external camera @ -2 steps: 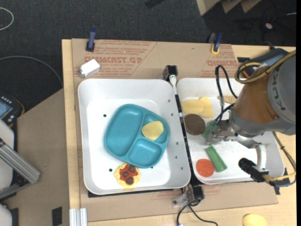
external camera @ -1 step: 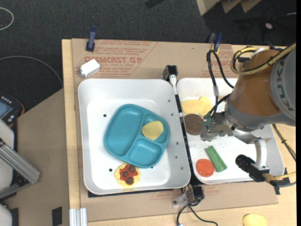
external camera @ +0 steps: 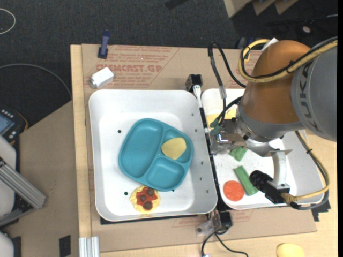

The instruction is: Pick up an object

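Observation:
My gripper (external camera: 221,138) hangs low over the left side of the right bin (external camera: 308,182), close to the wall between the two bins. A small green piece (external camera: 238,153) lies just to the gripper's right, partly under the wrist. Nearer the front, a green stick (external camera: 245,180) lies beside an orange-red round piece (external camera: 232,190). A pale yellow thing (external camera: 213,110) shows at the back of the right bin, mostly hidden by the arm. I see nothing held in the gripper.
The left bin (external camera: 104,143) holds a teal divided plate (external camera: 142,154) with a yellow oval piece (external camera: 174,148) in one compartment. A small pizza-like toy (external camera: 144,198) lies at the left bin's front. The arm covers most of the right bin.

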